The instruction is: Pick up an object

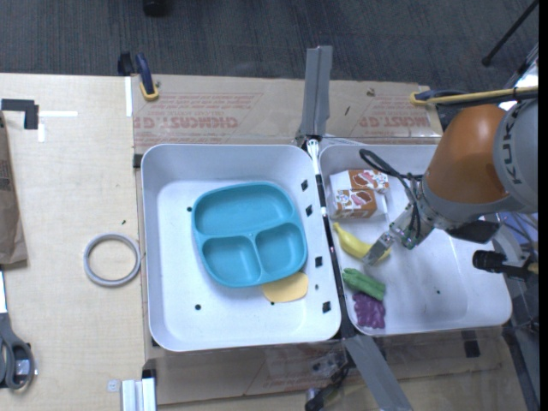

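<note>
A: Gripper (387, 247) status?
B: Metal fingers clenched on the curved, smooth yellow banana (352, 241), at its right tip.
A: Surroundings?
B: Glossy printed carton (360, 193) above; leafy green vegetable (364, 282) just below

Turquoise divided plate (248, 242) sits bright against its white bin (163, 255), a pale yellow chip (287, 289) beside it. Yellow banana (349, 241), green pod (364, 282), purple grapes (370, 312), and a white-and-orange printed box (360, 193). Orange band (467, 157) on the grey arm.
</note>
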Controlling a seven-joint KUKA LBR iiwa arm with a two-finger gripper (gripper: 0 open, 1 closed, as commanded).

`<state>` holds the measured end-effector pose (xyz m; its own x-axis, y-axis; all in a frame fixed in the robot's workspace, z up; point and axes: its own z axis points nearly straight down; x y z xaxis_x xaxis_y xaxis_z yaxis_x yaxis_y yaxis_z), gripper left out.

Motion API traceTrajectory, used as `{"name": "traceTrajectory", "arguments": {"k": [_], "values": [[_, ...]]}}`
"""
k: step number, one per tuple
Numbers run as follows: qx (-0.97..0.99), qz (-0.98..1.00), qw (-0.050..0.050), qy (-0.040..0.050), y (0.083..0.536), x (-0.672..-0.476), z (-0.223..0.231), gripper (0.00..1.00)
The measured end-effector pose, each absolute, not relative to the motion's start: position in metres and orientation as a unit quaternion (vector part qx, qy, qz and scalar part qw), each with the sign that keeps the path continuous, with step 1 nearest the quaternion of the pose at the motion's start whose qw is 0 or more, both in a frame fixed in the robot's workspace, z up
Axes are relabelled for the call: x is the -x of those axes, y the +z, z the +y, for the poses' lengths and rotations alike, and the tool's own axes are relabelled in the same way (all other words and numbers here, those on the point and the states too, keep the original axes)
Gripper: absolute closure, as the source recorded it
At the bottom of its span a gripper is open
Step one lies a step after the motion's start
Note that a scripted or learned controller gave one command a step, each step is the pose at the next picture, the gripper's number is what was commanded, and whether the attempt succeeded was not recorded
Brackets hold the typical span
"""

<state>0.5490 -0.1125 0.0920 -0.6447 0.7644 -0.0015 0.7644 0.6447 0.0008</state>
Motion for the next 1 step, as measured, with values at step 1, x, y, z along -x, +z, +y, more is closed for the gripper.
{"name": "traceTrajectory", "arguments": {"k": [1], "values": [[-0.433, 0.902, 0.001, 0.0003, 0.0918, -0.5714, -0.1027, 0.0]]}}
